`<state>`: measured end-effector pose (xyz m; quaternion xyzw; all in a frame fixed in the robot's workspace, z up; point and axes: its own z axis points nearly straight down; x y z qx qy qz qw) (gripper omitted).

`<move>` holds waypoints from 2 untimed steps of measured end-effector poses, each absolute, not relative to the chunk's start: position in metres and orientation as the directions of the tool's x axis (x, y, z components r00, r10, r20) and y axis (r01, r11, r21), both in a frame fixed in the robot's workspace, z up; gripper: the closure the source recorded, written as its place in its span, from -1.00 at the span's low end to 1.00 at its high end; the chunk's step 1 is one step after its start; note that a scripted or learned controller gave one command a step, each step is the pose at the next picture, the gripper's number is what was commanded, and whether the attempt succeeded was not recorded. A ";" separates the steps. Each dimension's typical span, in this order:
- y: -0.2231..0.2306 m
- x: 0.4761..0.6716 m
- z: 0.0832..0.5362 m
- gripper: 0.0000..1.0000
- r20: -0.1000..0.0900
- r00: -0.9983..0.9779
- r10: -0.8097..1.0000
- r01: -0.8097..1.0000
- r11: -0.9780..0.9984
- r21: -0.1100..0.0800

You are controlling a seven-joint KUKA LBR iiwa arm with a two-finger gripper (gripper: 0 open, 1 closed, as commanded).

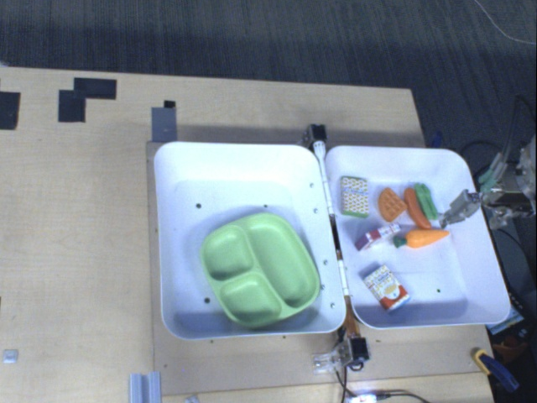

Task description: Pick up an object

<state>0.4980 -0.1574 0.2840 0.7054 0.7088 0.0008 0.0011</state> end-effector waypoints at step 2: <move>-0.141 0.508 0.087 -1.00 -0.002 -0.002 1.000 1.000 0.002 0.006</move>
